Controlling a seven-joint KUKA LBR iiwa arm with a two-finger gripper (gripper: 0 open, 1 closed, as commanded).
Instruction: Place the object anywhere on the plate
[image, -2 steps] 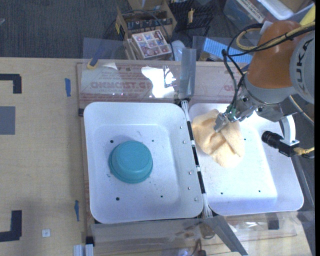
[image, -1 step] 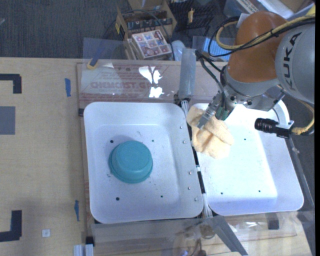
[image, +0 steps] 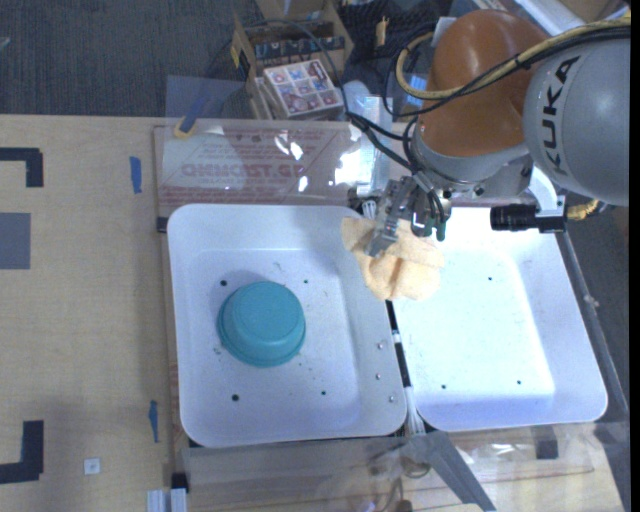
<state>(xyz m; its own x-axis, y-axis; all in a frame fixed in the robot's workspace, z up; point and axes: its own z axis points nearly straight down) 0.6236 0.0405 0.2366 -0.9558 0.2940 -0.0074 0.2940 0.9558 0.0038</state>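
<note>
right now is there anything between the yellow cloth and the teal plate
No. In the camera view, just bare white bin floor lies between the cloth and the plate.

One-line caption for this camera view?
Gripper holding a yellow cloth above the bins' divide; teal plate in left bin.

Bench and floor seen from above.
We see a pale wooden benchtop (image: 80, 300) with blue tape marks (image: 135, 174), dark grey floor (image: 110, 50) behind, and a game box (image: 297, 87).

plate (image: 262, 322): we see plain teal
cloth (image: 405, 270): we see pale yellow
bins (image: 200, 250): we see white, dark-speckled
</note>
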